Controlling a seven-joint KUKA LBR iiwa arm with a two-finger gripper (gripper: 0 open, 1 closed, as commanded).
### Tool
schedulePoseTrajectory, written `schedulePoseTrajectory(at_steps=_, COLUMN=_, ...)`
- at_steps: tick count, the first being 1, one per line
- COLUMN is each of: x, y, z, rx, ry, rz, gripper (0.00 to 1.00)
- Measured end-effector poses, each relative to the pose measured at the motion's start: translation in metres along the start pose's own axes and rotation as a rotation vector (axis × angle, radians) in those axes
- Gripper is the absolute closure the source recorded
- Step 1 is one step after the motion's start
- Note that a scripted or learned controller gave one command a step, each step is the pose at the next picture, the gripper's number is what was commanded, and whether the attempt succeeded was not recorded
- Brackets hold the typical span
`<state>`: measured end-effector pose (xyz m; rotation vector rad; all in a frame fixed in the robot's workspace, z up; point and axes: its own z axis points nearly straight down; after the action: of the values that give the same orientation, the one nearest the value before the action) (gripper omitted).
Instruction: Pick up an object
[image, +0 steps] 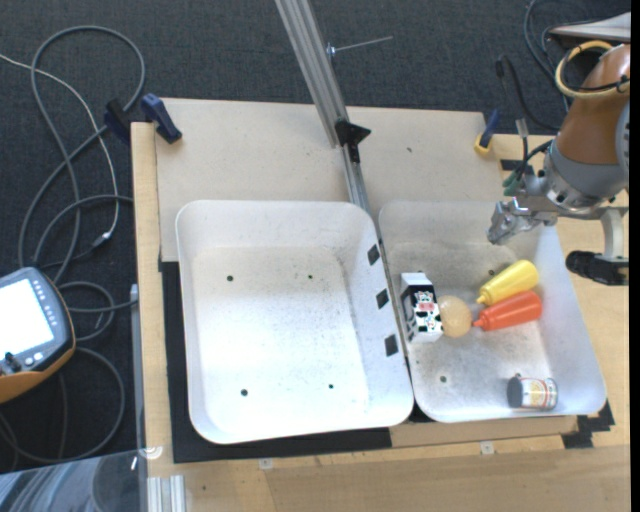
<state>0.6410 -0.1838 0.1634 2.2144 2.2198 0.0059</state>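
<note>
Looking down on the bench (250, 160): two white bins side by side. Left bin (280, 320) at 9 o'clock of centre. Right bin (570, 340) at 3 o'clock holds all the objects.

Arm (590, 120) enters from 2 o'clock, orange band uppermost. Gripper (503, 228) hangs over the right bin's 12 o'clock rim area, apart from every object. Nothing between it and the bin floor that I can make out; whether it is apart or together: cannot tell at this resolution.

Objects, big to small:
- orange bottle (510, 312), lying flat, bin centre
- yellow bottle (508, 282), lying just beside it at its 12 o'clock side, touching or nearly
- white box (421, 306), at 9 o'clock, against the bin wall
- can (531, 392), on its side, 5 o'clock, well apart from the cluster
- tan ball (456, 318), between box and orange bottle

Progress (judgement): pick not yet made. All objects rest on the bin floor. Left to do: descend, close, lift. Yellow bottle is the nearest candidate, at the gripper's 6 o'clock.
</note>
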Motion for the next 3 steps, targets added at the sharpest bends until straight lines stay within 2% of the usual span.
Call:
schedulePoseTrajectory(at_steps=1, x=0.005, y=-0.006, z=-0.059, rx=0.0, ry=0.0, rz=0.0, gripper=1.0)
schedulePoseTrajectory(at_steps=2, x=0.005, y=-0.005, z=-0.097, rx=0.0, ry=0.0, rz=0.0, gripper=1.0)
schedulePoseTrajectory(at_steps=3, x=0.068, y=-0.005, z=-0.09, rx=0.009, ry=0.005, rz=-0.005, gripper=1.0)
